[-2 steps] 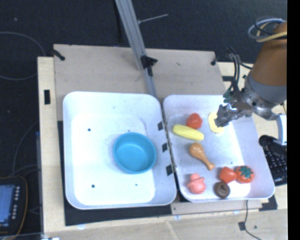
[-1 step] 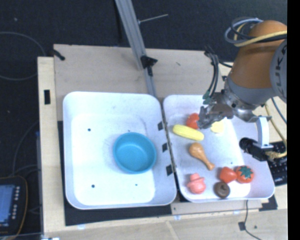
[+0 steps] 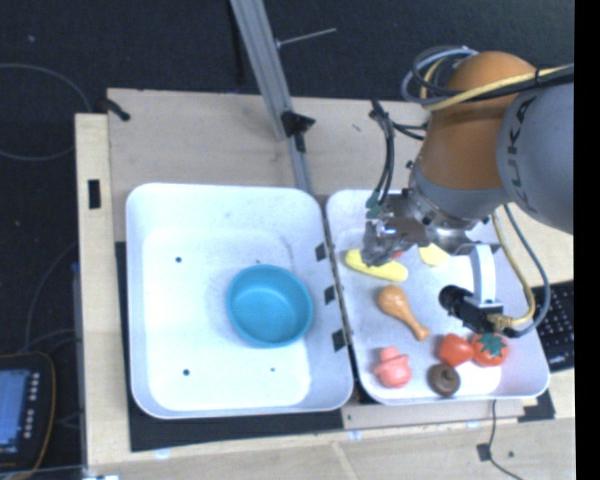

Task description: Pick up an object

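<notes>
My gripper (image 3: pixel 383 245) hangs low in the right bin (image 3: pixel 525 373), at its far left part. It is right over a flat yellow banana-like toy (image 3: pixel 376 265), and it hides that toy's upper edge. I cannot make out whether it is touching the toy. Close by lie an orange drumstick toy (image 3: pixel 403 310), a small yellow piece (image 3: pixel 433 256), a red tomato (image 3: pixel 458 349) beside another red toy with a green top (image 3: pixel 489 350), a pink toy (image 3: pixel 391 366) and a brown ring (image 3: pixel 443 378).
A blue bowl (image 3: pixel 270 304) sits in the left bin (image 3: pixel 160 218), right of its middle. A grey metal post (image 3: pixel 265 68) slants up from between the bins at the back. The arm's bulky grey and orange body covers the right bin's far right corner.
</notes>
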Motion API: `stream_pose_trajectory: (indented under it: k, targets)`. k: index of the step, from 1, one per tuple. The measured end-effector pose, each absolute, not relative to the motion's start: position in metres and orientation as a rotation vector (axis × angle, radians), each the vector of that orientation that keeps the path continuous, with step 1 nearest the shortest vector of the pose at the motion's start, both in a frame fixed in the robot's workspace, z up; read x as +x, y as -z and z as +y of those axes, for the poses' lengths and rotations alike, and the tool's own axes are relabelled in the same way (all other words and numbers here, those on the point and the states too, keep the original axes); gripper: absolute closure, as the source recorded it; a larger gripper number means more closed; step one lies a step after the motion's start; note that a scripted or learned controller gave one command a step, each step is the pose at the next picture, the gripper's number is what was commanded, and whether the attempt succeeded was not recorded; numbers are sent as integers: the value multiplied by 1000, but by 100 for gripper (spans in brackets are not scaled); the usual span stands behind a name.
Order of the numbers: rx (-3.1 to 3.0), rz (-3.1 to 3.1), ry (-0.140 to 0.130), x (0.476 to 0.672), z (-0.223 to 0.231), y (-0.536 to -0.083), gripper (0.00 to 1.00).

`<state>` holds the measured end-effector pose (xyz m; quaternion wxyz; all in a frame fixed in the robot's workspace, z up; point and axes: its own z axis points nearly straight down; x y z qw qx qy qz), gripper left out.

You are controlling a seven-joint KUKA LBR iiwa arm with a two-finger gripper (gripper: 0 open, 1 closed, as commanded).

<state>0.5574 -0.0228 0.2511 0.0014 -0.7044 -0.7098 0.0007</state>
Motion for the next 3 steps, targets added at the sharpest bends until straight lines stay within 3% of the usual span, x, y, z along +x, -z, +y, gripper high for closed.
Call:
stream_pose_trajectory:
  k: [2, 3]
  targets:
    - [-2210, -2234, 8, 547, 80, -262, 100]
    - [-2215, -2228, 5, 548, 77, -262, 0]
